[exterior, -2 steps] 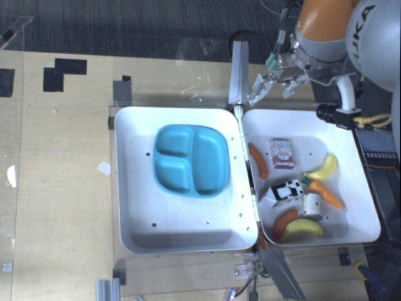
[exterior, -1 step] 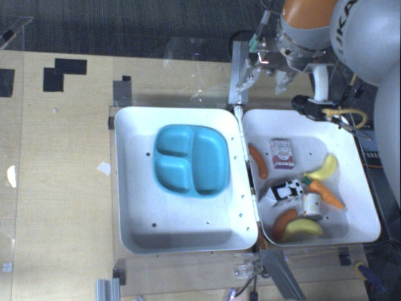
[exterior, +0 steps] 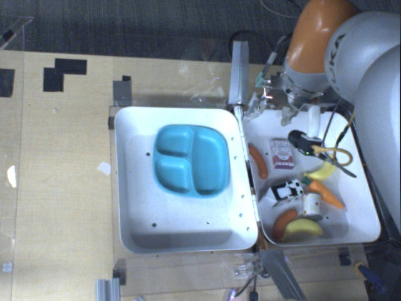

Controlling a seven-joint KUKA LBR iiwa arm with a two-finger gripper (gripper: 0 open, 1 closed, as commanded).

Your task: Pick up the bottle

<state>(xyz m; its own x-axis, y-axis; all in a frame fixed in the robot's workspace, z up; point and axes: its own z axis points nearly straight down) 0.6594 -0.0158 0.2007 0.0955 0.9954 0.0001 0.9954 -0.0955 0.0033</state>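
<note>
The bottle (exterior: 289,190), small and white with black patches, lies on its side in the lower middle of the right bin (exterior: 369,227). The grey arm with its orange band comes in from the upper right. Its gripper (exterior: 265,100) hangs over the far left corner of that bin, near the divider between the bins. It is well above the bottle in the view and apart from it, with nothing seen in its grasp.
Around the bottle lie a white can (exterior: 311,205), a carrot (exterior: 330,195), two bananas (exterior: 304,228), a red sausage (exterior: 258,160) and a red-and-white packet (exterior: 283,153). A black cable piece (exterior: 303,142) hangs below the wrist. The left bin (exterior: 128,187) holds a blue divided plate (exterior: 191,159).
</note>
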